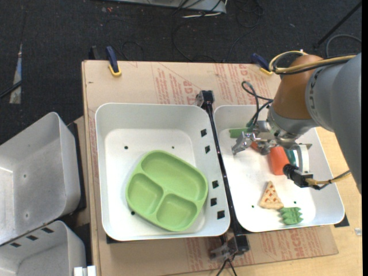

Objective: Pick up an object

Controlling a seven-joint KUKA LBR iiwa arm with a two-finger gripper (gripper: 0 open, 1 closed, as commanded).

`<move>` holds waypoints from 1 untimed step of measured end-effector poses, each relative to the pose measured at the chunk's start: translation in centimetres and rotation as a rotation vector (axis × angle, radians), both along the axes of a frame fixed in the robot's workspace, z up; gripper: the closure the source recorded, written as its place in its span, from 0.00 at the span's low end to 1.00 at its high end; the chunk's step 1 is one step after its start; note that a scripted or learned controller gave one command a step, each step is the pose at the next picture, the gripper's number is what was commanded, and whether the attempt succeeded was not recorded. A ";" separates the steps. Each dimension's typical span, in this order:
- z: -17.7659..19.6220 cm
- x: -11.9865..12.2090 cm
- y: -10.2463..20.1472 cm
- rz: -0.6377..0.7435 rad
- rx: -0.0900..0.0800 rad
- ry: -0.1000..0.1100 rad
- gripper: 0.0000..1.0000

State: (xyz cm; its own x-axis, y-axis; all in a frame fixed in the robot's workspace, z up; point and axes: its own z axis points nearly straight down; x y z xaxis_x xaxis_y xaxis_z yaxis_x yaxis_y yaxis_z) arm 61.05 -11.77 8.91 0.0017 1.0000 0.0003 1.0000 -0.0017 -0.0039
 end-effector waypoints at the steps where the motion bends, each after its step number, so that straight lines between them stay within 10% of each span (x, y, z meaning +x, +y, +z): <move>1: 1.4 0.2 0.0 -0.001 -0.001 -0.006 1.00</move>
